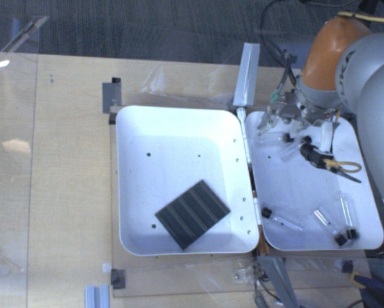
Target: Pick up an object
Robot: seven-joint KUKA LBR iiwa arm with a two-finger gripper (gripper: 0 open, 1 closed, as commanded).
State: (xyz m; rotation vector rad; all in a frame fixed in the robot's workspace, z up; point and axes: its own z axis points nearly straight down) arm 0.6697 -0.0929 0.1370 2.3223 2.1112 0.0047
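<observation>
Clear plastic tubes (328, 218) lie at the right bin's (365, 236) near edge, well nearer than the hand (288, 115) at its far-left corner; whether the hand is closed, I cannot tell.

So there's a wooden bench (57, 172) with two white bins side by side. The left bin (179, 133) has a dark ribbed slab (193, 213) lying at an angle near its front edge. The right bin (307, 191) has more going on: scissors (326, 160) with tan handles toward the back, plus a few clear tubes with black caps (336, 223) scattered along the front. The grey arm (365, 63), orange band (323, 50) and all, comes in from the right, and its gripper (288, 111) sits low over the right bin's back left corner.
</observation>
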